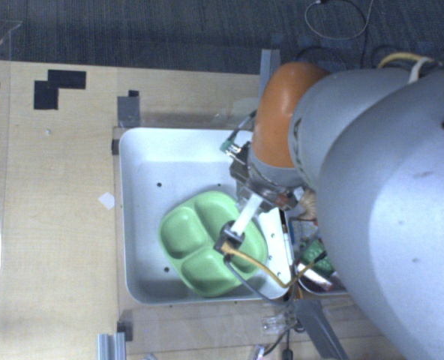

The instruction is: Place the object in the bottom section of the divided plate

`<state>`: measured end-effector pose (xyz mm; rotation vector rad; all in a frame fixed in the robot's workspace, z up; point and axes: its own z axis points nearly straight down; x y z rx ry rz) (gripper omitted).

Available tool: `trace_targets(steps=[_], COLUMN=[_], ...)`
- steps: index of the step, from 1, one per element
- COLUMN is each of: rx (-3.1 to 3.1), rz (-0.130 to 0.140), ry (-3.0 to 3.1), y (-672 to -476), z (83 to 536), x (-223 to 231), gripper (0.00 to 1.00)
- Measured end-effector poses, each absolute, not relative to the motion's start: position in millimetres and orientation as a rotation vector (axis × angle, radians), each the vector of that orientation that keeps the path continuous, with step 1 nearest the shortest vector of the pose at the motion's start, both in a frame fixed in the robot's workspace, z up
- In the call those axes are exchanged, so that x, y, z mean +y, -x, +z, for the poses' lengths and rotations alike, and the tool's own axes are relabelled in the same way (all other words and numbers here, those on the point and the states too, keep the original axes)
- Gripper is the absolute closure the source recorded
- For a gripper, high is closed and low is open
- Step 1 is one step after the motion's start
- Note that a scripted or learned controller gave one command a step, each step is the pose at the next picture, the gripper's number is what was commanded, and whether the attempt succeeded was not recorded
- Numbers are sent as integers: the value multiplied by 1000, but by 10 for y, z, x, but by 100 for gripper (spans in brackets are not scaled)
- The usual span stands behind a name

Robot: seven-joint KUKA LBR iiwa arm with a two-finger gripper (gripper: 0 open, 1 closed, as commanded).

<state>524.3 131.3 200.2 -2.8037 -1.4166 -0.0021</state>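
1. At the left the bench [49, 201] is bare wood, with black tape marks [57, 87] near its far-left corner.
2. The white bin [141, 193] comes next. The green divided plate [196, 231] lies in its near-right part, close to the near wall and turned at a slant.
3. The plate's bottom section [207, 276] is the compartment nearest the bin's near wall. What I can see of it looks bare, though the plate's right side is covered by robot hardware.
4. The claw [276, 198] hangs over the bin's right wall, just off the plate's far-right edge. I cannot tell whether it is wide or narrow, and I see nothing held in it.
5. I cannot say for sure which thing the task means. Just past the bin's near-right corner, tucked under the arm [387, 201], lie a small green thing [317, 257] and a shiny metal piece [317, 280]; I judge one of them to be the likely object.
6. As I read it, those candidates lie toward the near edge and a little right of the claw. The target section lies toward the near edge and left of it. So the carry would run leftward across the bin wall.
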Motion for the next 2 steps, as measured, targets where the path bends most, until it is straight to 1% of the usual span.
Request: trace_targets(steps=[1, 2], rx=[-1031, -944], rz=[-12, -4], ry=[2965, 2995], y=[-5115, -5051], z=[988, 2161], x=[1417, 2209], gripper=[100, 100])
